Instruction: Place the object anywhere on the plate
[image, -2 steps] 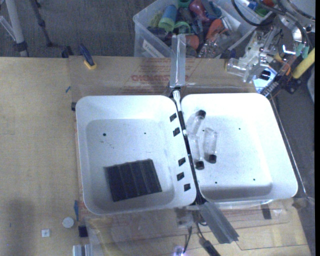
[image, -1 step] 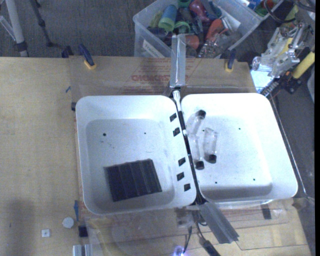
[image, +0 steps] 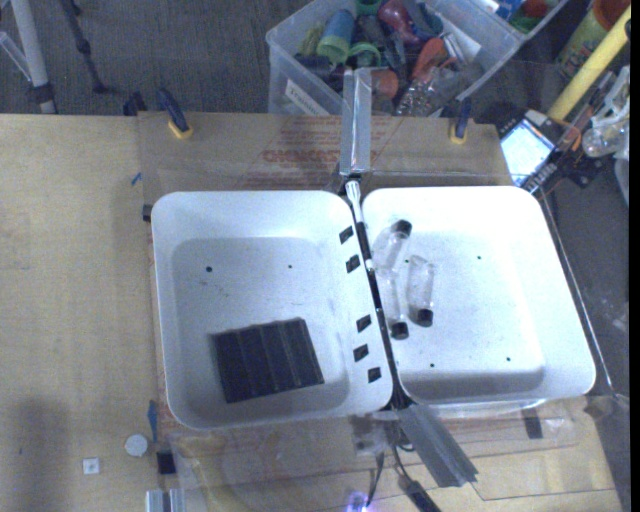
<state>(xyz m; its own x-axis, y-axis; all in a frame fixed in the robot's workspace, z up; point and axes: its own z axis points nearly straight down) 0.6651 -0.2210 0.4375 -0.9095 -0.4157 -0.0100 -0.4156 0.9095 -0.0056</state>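
**Asker:** What are you looking at, nearest first?

**Arm:** I am starting with the left bin (image: 163, 232). The plate (image: 268, 360), dark and ridged, is lying flat toward its 7 o'clock corner, just clear of the near wall.

**Asker:** And the object?

**Arm:** It is sitting in the right bin (image: 500, 290), over at 9 o'clock. I am seeing a cluster of clear tubes (image: 418, 288) with dark ends, crowded against the wall the two bins share. I am judging there are three; they are too glassy to count surely.

**Asker:** What is your hand doing?

**Arm:** I cannot tell how far it is opening, or whether it is carrying anything.

**Asker:** So nothing is on the plate yet. How are you planning the pick?

**Arm:** I am aiming for the tube lying farthest from the wall, toward 3 o'clock of the cluster, since it is giving me the most room. I am thinking of closing across its narrow width, near the middle, because a round, slick body is likely to roll or squirt out. Then I am lifting high over the divider and heading toward 8 o'clock to the plate, setting it along the ridges so it is not rolling off.

**Asker:** Anything farther back?

**Arm:** At 12 o'clock, beyond the table (image: 70, 250), a tub of toys (image: 330, 50) is sitting; I am ignoring it.
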